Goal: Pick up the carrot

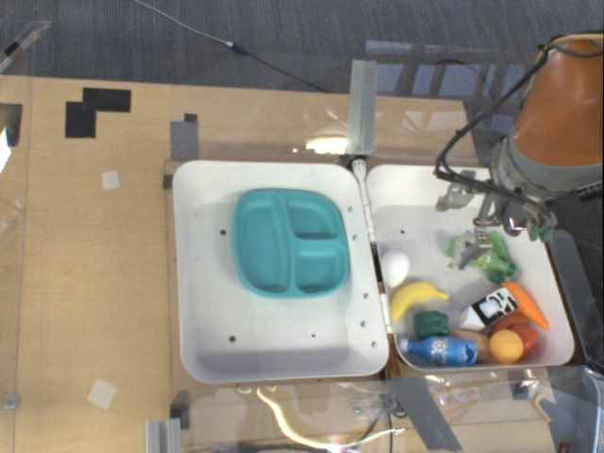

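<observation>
— Orange, tapered, lying at a slant: is that the carrot (525, 303)?

— Yes. It sits near the right wall of the right bin (415, 206), toward the front corner, its thin end pointing to the front right. A small black and white block (495, 306) touches its left side, and an orange ball (507, 345) lies just in front of it.

— And the jaws (479, 250)?

— They hang over the back half of that same bin, just above a green leafy toy (497, 260), which lies just behind the carrot. I cannot tell whether the jaws are spread or pressed together; they are small and blurred against the green. Nothing shows between them that I could call held.

— What else is in that bin?

— A white egg (394, 268) by the left wall, a yellow banana (417, 298) beside it, a dark green piece (432, 324) in front of the banana, and a blue bottle (440, 350) lying along the front wall.

— The other bin?

— The left bin (203, 347) holds a teal divided plate (290, 241), flat, toward the back. Both bins rest on the pale wooden worktop (85, 281).
</observation>
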